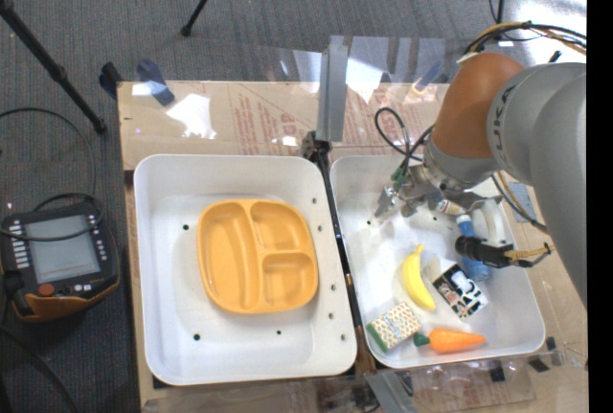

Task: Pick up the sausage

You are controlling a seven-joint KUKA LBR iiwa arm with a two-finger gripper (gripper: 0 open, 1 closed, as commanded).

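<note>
My gripper (395, 198) hangs low over the back left part of the right bin (356, 239), above bare white floor. Nothing shows between it and the floor. The grey arm with its orange band (479, 109) reaches in from the right and covers part of the bin's back right corner. In front of the gripper lie a yellow banana (415, 277), a black and white box (461, 291), a green and white patterned block (394, 326) and an orange carrot (455, 340).
A blue and white object (469, 227) lies by the right bin's right side, partly under the arm. The left bin (163, 306) holds a yellow divided plate (257, 255). A teach pendant (57, 253) sits left of the bench.
</note>
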